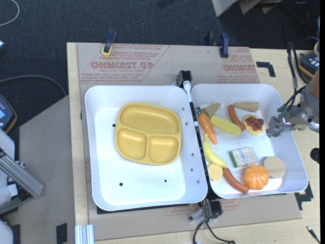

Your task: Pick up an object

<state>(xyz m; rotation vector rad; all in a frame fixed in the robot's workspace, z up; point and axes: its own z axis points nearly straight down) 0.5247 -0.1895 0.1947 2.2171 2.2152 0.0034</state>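
- Fingers (pixel 274 127) of the gripper hang over the right bin's (pixel 289 151) right edge; their spread cannot be told, nothing seen between them.
- Toy foods, including an orange pumpkin (pixel 255 177), lie in that bin.
- Table (pixel 81 70) is brown board; dark floor (pixel 51 14) beyond.

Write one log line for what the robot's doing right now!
phase: approach | gripper: over right bin's right edge, holding nothing | toy food: in bin | yellow tray: left bin

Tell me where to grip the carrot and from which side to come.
Grip the carrot across its thick orange middle, coming straight down from above. It lies flat and long against the right bin's left wall, corn close beside it, so set the fingers across its narrow width.
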